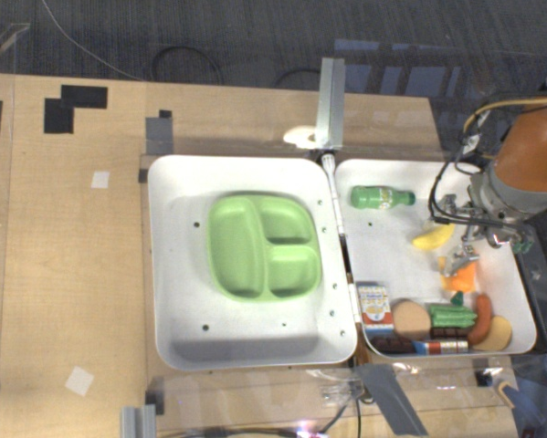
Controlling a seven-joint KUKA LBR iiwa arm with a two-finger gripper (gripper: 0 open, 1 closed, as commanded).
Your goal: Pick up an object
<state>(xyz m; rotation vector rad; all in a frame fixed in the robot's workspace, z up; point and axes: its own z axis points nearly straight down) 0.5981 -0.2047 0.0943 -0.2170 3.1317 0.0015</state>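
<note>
1. Loose clutter in the right-hand shallow white bin [383, 245], right of centre frame: a yellow banana-shaped toy [432, 237] by the bin's middle, an orange carrot-like piece [463, 276] just below and right of it.
2. Along that bin's lower edge, packed close: a small blue-and-white printed carton [373, 301], a tan round bread-like lump [410, 317], a green ridged block [450, 316], a reddish sausage shape [481, 315], a pale brown rounded piece [498, 334], a dark flat bar [394, 344] and a red-and-blue tube [445, 346].
3. Near the bin's upper left corner, apart from the rest: a green plastic bottle with a white cap [381, 197], lying on its side.
4. Metal two-finger gripper [462, 259] low over the right bin, between the banana toy and the carrot piece, touching or nearly touching both; cannot tell whether spread or closed, nor whether anything sits in its grasp.
5. Grey arm with an orange band [532, 153] entering from the right edge of the frame, wrist turned downward into the bin, black cables looping on its left side.
6. Left-hand shallow white bin [177, 235] at frame centre, holding a light green three-compartment plastic tray [259, 246].
7. Light wooden bench [63, 272] around both bins, black square marks toward the upper left.
</note>
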